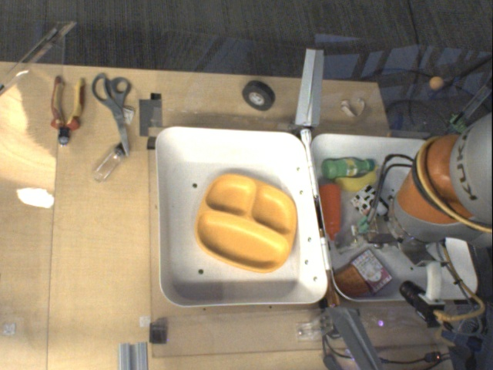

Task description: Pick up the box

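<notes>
Left bin (173, 206): one yellow three-section tray (246, 220), centred.
Right bin (385, 141): green bottle (347, 166) at far left corner, orange carrot (330, 209) along left wall, box (371, 270) near front edge.
Arm (447, 183): over right bin.
Bench (77, 245), far left: scissors (115, 110), pliers (65, 106); tape roll (259, 95) beyond left bin.

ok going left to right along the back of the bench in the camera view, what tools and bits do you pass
red-handled pliers → scissors → small black block → roll of black tape → upright metal bar
</notes>
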Motion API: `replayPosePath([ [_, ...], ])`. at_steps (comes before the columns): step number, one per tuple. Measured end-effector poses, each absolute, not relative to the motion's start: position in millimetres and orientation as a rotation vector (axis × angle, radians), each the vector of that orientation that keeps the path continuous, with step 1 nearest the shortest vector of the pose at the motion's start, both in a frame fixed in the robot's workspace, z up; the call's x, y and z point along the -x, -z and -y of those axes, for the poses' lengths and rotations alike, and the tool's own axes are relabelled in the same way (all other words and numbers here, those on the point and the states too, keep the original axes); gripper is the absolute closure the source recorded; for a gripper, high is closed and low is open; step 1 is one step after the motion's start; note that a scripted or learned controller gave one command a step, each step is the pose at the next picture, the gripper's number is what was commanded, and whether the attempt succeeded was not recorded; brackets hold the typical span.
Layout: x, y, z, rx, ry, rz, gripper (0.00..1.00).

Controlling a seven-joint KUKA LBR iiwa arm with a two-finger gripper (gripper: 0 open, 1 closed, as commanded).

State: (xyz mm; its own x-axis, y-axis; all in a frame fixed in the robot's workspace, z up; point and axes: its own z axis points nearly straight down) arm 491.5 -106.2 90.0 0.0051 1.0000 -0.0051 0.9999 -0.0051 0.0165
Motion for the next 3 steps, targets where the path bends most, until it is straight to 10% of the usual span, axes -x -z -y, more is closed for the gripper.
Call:
replayPosePath([
  [3, -492.5, -90, 90, -2.231, -0.015, -2.186, 0.0],
])
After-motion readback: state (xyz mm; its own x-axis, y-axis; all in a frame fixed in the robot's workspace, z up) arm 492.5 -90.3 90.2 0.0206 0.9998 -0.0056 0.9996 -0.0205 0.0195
